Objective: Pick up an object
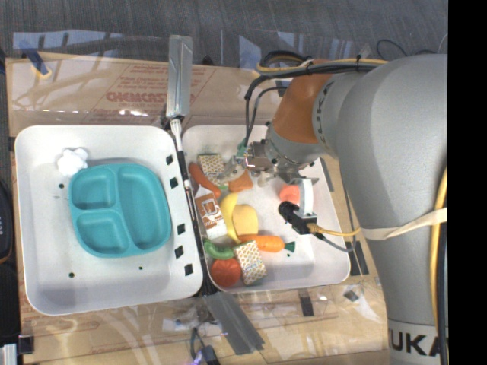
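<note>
Dark carpet up top, cardboard-lined surface (99, 82) below it carrying 2 shallow white bins side by side. Left bin (46, 280) holds a teal divided plate (118, 207) with 3 compartments, plus a small white fluffy thing (72, 160) in its far left corner. Right bin (327, 261) holds the pick candidates, all piled toward its left wall: a carrot (262, 242), a yellow banana-like piece (228, 217), a pale yellow round item (245, 220), a red tomato-like item (223, 272), a patterned block (250, 263), a sausage (202, 178) and a small printed packet (210, 210). The clutter is tight, most items touch, so a clean single grasp looks hard there.

Arm (380, 143) comes in from the right, wrist bent down over the right bin's far half. Pincer (255, 162) sits low near an orange piece (240, 182) at the pile's far edge. Can't tell if it is apart or together; wrist hardware blocks it. A pink-red item (289, 193) lies alone just under the wrist, apart from the pile.

Judgement: grasp attempt in progress at the far edge of the pile, nothing visibly held, task not yet done.
</note>
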`<state>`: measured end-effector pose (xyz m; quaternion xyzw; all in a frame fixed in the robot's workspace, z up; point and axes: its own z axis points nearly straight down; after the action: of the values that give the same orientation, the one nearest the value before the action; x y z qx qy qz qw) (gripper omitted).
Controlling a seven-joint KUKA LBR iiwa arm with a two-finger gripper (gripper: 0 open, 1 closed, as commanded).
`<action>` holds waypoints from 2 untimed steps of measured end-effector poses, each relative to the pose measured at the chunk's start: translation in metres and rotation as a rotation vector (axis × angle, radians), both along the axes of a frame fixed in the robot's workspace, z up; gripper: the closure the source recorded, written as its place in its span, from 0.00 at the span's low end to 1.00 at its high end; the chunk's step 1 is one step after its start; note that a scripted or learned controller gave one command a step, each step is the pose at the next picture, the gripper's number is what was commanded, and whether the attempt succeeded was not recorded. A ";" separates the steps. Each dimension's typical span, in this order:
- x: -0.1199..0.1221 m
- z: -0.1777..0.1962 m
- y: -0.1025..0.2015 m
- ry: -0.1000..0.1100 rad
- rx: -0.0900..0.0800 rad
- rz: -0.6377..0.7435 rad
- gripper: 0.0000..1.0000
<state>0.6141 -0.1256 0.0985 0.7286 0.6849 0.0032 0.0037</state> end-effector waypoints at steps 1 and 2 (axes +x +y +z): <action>-0.019 0.000 0.004 -0.002 -0.002 0.218 0.00; 0.013 0.000 -0.007 0.002 -0.001 0.177 0.00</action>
<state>0.6273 -0.1326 0.0982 0.6650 0.7468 0.0023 0.0030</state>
